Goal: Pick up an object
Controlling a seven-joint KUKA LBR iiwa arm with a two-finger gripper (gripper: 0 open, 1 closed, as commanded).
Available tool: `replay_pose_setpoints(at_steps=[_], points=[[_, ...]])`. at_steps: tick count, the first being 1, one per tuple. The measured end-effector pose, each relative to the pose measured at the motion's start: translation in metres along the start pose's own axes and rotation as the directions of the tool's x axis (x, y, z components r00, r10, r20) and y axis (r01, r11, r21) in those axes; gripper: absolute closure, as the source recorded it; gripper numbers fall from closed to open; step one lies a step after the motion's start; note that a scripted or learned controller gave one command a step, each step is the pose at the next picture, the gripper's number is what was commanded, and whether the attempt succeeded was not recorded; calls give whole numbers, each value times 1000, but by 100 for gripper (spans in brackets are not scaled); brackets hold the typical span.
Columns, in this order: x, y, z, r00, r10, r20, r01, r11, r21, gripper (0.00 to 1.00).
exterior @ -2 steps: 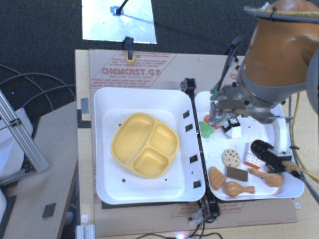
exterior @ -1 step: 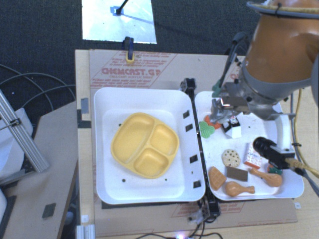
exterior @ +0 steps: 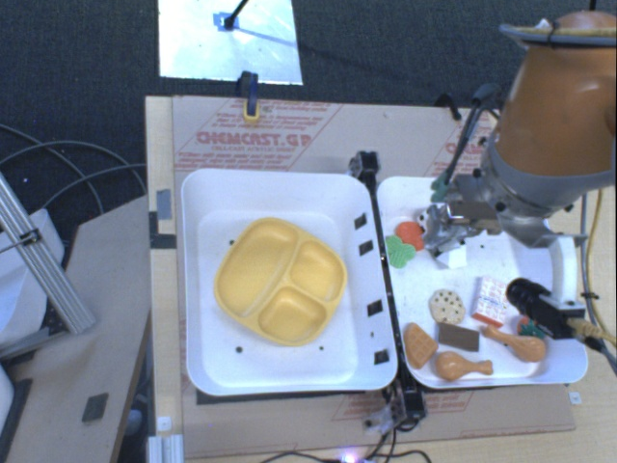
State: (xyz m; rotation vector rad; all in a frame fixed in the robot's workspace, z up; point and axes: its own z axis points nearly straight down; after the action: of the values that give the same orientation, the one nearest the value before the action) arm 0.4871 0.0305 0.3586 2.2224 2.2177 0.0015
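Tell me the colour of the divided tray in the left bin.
Pale yellow; the divided tray shows clearly in the camera view.

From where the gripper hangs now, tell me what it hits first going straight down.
Likely the bare floor of the right bin, just beside the red and green toys; the gripper looks offset from them, though depth is unclear.
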Motion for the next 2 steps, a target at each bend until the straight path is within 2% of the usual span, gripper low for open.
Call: replay_pose_setpoints(at_steps=[1, 2], points=[[-27, 0, 20, 1000, -1, 0, 1, 1000, -1, 100], [-72, 10, 56, 1000, 1, 0, -1, 1000, 2, 100]])
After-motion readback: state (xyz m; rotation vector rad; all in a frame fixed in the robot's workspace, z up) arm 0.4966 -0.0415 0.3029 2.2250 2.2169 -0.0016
